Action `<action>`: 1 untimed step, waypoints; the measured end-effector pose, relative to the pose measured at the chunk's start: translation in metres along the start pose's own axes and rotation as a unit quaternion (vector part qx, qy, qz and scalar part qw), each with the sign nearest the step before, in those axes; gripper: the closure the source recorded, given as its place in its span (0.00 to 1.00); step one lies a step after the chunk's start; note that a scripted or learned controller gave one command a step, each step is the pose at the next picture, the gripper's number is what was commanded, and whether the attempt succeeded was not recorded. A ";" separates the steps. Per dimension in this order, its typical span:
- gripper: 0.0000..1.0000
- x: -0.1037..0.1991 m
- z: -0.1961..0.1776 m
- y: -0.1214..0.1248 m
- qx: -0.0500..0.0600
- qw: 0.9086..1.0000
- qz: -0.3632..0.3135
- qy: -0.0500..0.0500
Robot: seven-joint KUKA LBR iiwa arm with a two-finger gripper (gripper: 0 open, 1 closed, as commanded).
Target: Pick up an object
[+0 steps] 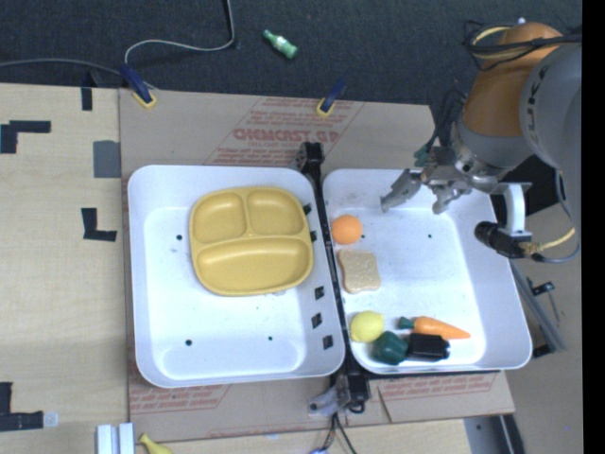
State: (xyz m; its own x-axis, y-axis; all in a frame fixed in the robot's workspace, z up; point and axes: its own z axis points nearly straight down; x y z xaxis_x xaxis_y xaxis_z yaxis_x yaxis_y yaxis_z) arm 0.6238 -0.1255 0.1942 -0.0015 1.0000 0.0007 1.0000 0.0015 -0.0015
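1. Right bin (492, 343), front edge: one lemon (367, 325), one green vegetable (388, 348), one black item (427, 347), one carrot (439, 327).
2. Farther back: one bread slice (359, 271), one orange (347, 230).
3. Over its far side: gripper (418, 197), fingers spread, gripping nothing.
4. Left of it: one yellow divided plate (251, 238).

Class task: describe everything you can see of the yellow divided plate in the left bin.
The yellow divided plate is a rounded rectangle that looks like matte plastic, with three compartments: two smaller ones at the far side and one long one nearer the camera. It lies flat, upright, and slightly turned in the left bin, toward its far right part. Nothing lies on it.
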 end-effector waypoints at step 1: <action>0.00 0.027 0.108 0.023 -0.002 1.000 0.000 -0.001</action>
State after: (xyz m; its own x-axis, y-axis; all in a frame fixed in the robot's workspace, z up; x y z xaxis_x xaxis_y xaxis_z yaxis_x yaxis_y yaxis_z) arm 0.6469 -0.0981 0.0865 -0.0018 1.0000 -0.0007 1.0000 0.0018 0.0015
